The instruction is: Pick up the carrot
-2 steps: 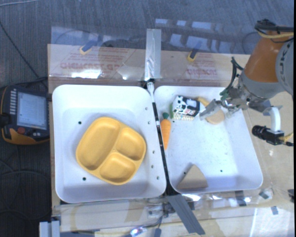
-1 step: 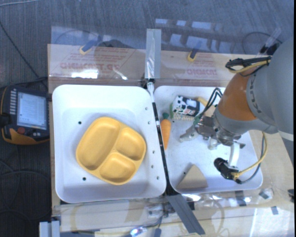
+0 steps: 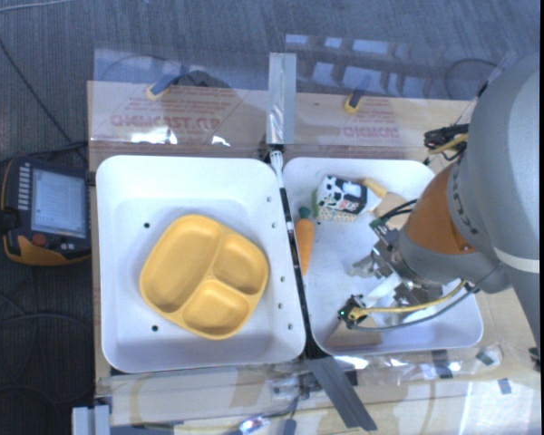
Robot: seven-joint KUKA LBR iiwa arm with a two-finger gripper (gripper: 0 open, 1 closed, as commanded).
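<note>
Grey carpet surrounds the worktop (image 3: 118, 125); two white bins sit side by side on it. Left bin (image 3: 127, 188) holds a yellow divided plate (image 3: 205, 275). Carrot (image 3: 304, 241) lies in the right bin (image 3: 453, 333), against its left wall, long axis 12-to-6, leafy end at 12. Tool (image 3: 381, 279) hovers mid-bin; carrot lies toward its 10 o'clock, apart from it. Tool state cannot be told. Coming reach, by judgement: leftward, closing across the carrot's width.

**Bins, plate and pendant**

A yellow divided plate (image 3: 205, 275) lies in the middle of the left bin (image 3: 118, 333). In the right bin (image 3: 453, 333), a black-and-white cow-patterned toy (image 3: 342, 198) sits near its far edge. A teach pendant (image 3: 43, 211) rests left of the bench.
</note>
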